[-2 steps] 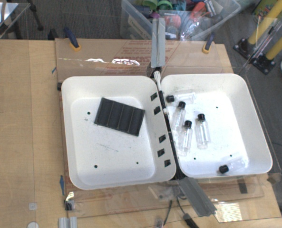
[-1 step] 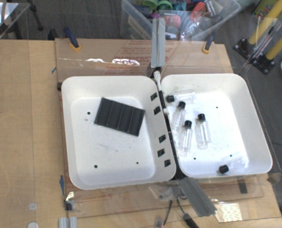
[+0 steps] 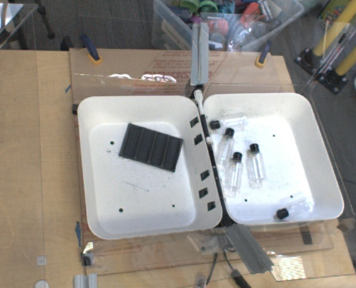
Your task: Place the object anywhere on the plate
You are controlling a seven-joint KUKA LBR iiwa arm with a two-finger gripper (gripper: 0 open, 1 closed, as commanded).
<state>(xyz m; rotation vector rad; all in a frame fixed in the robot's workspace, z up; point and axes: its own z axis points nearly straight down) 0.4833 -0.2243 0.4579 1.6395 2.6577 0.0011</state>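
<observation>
A black ridged rectangular plate (image 3: 151,147) lies flat in the left white bin (image 3: 99,218), toward its upper middle and slightly turned. Several clear vials with black caps lie in the right white bin (image 3: 322,155). One vial (image 3: 230,123) rests near the bin's upper left with its cap pointing left. Two vials (image 3: 235,171) (image 3: 256,165) lie side by side near the centre, caps toward the back. Another vial (image 3: 228,144) lies close to the divider. A last vial (image 3: 295,208) sits alone at the front right corner.
A divider ridge with black clips (image 3: 203,161) separates the bins. A clear tub of colourful items (image 3: 226,8) stands behind the bench. Clamps (image 3: 92,54) hold the cardboard base. A metal bracket (image 3: 248,251) juts out at the front.
</observation>
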